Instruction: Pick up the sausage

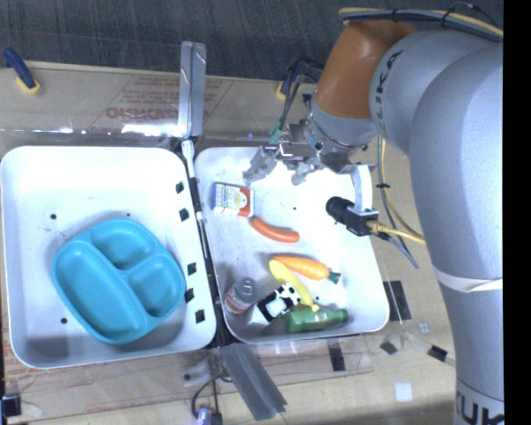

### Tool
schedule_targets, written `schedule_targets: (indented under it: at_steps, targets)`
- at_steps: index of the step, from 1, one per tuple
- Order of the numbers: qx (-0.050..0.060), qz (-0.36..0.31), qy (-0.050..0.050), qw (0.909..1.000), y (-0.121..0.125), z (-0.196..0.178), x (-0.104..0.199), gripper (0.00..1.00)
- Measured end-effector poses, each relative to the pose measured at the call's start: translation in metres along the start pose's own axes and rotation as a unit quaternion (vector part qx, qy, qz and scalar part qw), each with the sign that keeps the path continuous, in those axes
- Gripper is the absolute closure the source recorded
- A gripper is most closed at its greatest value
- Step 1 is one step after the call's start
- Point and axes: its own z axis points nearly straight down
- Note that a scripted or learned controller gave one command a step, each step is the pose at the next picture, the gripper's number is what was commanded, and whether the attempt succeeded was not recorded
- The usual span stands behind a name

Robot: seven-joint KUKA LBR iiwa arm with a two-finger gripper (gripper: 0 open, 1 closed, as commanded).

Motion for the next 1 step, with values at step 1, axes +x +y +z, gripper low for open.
schedule_targets:
  at_steps: [1]
  targets:
    - [0.0,-0.037,0.0,0.9993,-0.043,0.114,-0.0514,0.0]
